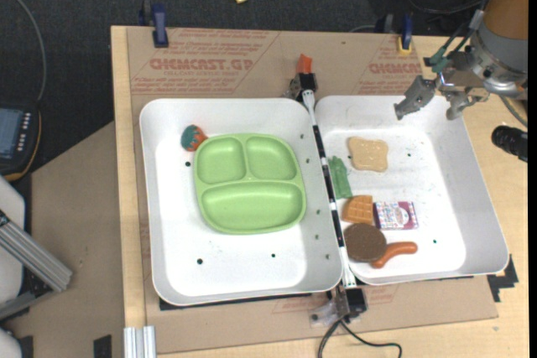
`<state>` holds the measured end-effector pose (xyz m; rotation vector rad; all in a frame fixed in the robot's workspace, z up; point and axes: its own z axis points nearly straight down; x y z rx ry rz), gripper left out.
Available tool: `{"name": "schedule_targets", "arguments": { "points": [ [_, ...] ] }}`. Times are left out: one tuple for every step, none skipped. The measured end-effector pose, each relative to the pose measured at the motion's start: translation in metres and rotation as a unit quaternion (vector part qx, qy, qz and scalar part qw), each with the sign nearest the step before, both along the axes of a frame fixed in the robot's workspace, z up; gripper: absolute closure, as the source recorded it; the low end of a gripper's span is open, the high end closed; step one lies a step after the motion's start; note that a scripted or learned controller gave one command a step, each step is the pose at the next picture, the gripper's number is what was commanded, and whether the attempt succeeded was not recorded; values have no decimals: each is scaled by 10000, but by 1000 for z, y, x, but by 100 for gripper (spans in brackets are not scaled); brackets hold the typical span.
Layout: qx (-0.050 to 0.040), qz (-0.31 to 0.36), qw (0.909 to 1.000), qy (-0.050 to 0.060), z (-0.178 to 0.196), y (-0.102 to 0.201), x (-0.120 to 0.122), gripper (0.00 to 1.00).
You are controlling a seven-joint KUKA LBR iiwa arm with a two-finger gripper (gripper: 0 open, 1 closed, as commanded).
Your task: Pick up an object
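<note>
Both bins, the left bin [168,247] and the right bin [470,214], are white, speckled with a few small dark dots. The divided plate [249,183] is light green all over. Beside it, a small round toy [194,137] shows red with a teal patch. In the other bin, the toast slice [367,153] is pale tan, the long pod-shaped piece [338,177] is green, the waffle square [358,209] is orange with a grid pattern, the little carton [394,215] is purple and white, the round patty [366,241] is dark brown, and the sausage [396,251] is reddish orange. The bench board [126,180] is light brown cardboard printed with red lettering. The clamps [157,23] are blue. The gripper [436,96] is grey metal.
</note>
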<state>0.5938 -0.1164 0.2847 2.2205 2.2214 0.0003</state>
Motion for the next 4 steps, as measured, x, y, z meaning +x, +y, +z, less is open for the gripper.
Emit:
{"name": "schedule_targets", "arguments": {
  "points": [
    [18,-1,10000,83,-146,14,-7,0],
    [-9,12,10000,-24,-202,12,42,0],
    [-12,0,10000,-78,-184,12,44,100],
    [14,50,10000,-63,-93,103,76,100]
  ]
}}
